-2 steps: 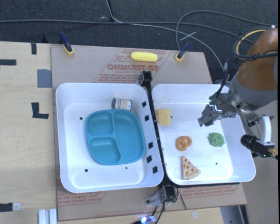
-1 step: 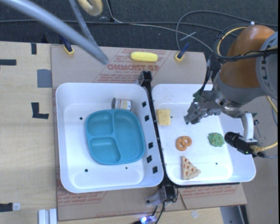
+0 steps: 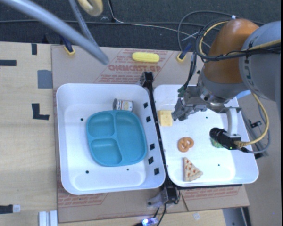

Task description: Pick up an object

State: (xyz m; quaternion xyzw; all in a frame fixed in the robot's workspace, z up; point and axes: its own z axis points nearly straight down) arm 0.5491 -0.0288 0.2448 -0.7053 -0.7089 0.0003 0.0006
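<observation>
Two shallow white bins sit on the worktop, and the grey arm's hand hangs low in the right bin just beside a pale yellow cheese-like block, its grip unclear, so nothing looks lifted yet.

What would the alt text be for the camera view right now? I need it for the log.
The grey arm's gripper hovers low over the right white bin, beside a yellow cheese-like block; a brown pretzel and a pizza-slice toy lie nearer the front. The left white bin holds a blue divided plastic plate and a small metal can.
</observation>
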